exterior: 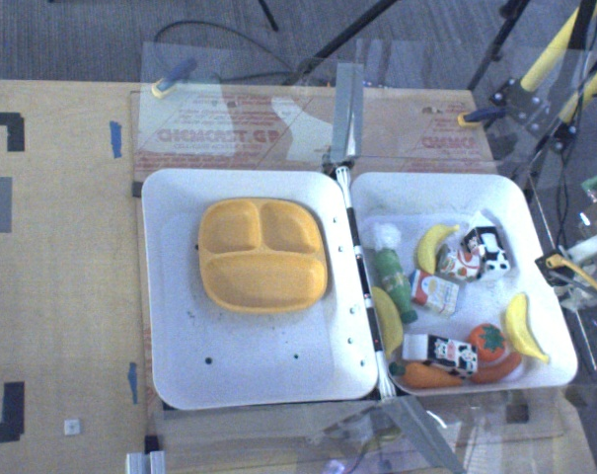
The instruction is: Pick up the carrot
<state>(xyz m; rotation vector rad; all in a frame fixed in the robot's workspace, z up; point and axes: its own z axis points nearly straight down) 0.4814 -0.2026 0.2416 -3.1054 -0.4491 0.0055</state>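
The carrot (431, 375) is orange with a green stub at its left end. It lies flat along the front wall of the right bin (510, 194), near the front left corner. A black-and-white carton (444, 352) lies just behind it, touching or nearly touching it. To its right rests a red tomato (487, 339) with a green top.
The right bin also holds two bananas (520, 326) (432, 246), a green bottle (392, 276), a yellow piece (387, 321) along its left wall, a small juice box (436, 291) and a cow-patterned toy (481, 252). The left bin (170, 265) bears a yellow divided plate (262, 255).
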